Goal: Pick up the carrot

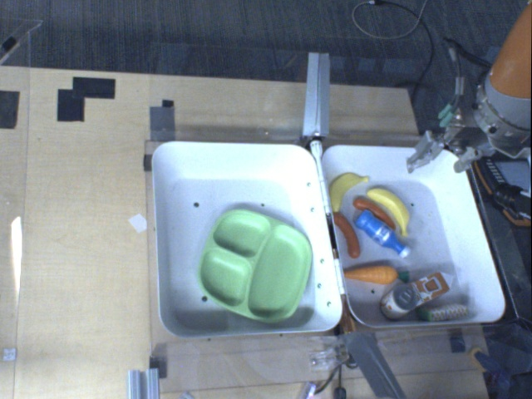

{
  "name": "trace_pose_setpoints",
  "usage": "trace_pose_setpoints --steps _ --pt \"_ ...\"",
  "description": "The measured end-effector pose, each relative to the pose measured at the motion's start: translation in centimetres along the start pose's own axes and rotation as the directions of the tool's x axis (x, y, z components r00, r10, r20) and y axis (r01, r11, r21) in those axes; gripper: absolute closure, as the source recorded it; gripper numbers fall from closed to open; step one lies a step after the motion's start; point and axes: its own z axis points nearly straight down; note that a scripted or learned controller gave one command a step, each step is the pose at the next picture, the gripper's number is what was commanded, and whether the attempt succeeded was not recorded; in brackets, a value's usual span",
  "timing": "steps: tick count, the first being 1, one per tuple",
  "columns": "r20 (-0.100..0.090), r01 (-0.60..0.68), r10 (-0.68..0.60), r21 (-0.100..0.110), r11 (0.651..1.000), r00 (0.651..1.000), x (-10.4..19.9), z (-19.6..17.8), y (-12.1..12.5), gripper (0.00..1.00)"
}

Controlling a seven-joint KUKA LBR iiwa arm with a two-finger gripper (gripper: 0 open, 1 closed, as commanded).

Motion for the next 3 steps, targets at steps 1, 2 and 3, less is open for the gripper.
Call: trace_pose_setpoints --steps 1,2,3 --pt "-0.001 0.193 -0.193 0.001 0.981 0.981 3.2 13.2 -0.1 0.00" --pt "0.000 0.079 -0.079 -0.007 0.997 0.997 2.9 19.5 -8.7 0.00" --pt "0.000 0.079 -0.079 -0.008 0.997 0.997 2.9 19.5 -8.7 0.00"
